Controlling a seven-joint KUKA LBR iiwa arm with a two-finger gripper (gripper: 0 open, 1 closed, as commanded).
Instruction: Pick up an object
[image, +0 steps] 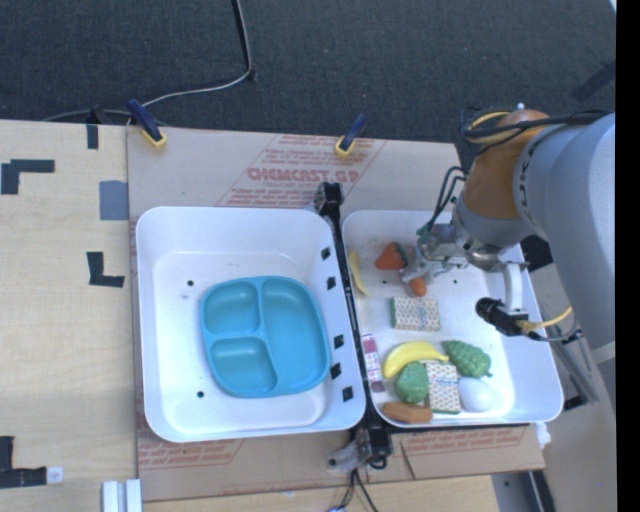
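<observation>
Gripper (424, 262) low in right bin (548, 392), near its back-left area. Can't tell its state; nothing seen held.

Closest things: small orange-red lump (388, 259) just left of gripper, smaller orange piece (418, 286) just below it. Which one is target, can't tell.

Speckled pale square pad (416, 314) mid-bin. Front cluster w/ banana (413, 354), 2 green veg pieces (467, 357), white egg-like thing (477, 395), carrot (407, 411).

Left bin (160, 250) holds blue 3-section plate (265, 334).
</observation>
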